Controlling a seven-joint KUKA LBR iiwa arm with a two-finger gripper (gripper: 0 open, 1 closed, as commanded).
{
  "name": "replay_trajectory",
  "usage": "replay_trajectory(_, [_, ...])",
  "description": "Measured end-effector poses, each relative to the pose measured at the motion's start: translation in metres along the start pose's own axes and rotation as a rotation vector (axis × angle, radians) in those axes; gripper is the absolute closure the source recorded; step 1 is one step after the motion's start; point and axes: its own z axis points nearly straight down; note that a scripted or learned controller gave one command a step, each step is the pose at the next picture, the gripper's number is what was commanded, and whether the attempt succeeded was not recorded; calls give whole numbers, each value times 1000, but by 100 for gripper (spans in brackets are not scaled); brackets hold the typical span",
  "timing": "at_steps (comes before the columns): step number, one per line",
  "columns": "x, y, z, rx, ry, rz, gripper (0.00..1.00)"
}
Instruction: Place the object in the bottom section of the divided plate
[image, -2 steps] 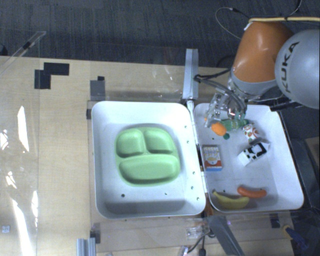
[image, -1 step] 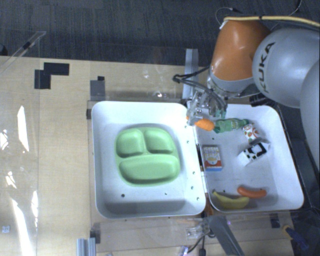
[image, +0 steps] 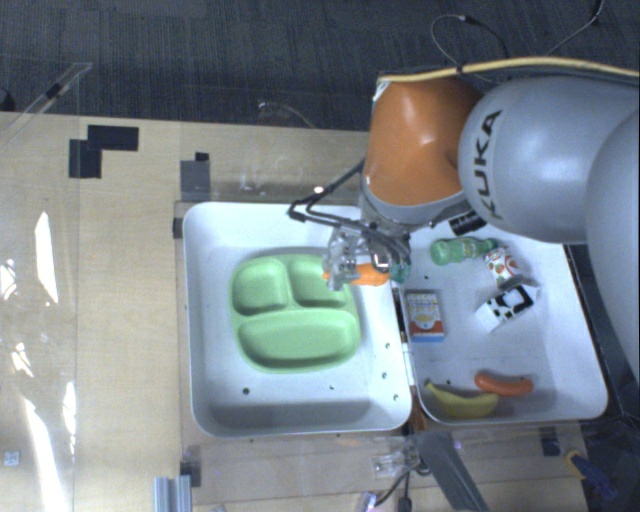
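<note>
A: Where is the end effector (image: 349, 262) right now?

B: It hangs over the right rim of the green divided plate (image: 296, 312), just above the top right section, at the inner edge of the left bin (image: 205, 330). The grey arm (image: 540, 150) with its orange band reaches in from the right and covers much of the far side of the right bin (image: 580, 380).

A: Is it holding anything?

B: An orange object (image: 372, 275) sits just beside the fingers on their right, touching or nearly so. The view is poor there, so I cannot tell whether the fingers are apart, together or clamped on it.

A: And the plate's bottom section?

B: That is the long section on the near side, and the orange object is not in it; it is at the plate's far right edge.

A: What lies in the right bin?

B: A green bottle (image: 462, 249) at the far side, a small carton (image: 425, 314) near the divider, a black and white item (image: 505, 303), and a banana (image: 462, 400) beside a red sausage (image: 503, 382) at the near side.
</note>
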Motion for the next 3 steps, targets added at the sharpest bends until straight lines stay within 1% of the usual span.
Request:
replay_trajectory(1, [32, 47, -14, 0, 1, 15, 100])
replay_trajectory(2, [88, -21, -4, 0, -2, -126, 100])
replay_trajectory(3, [28, 6, 0, -1, -1, -254, 100])
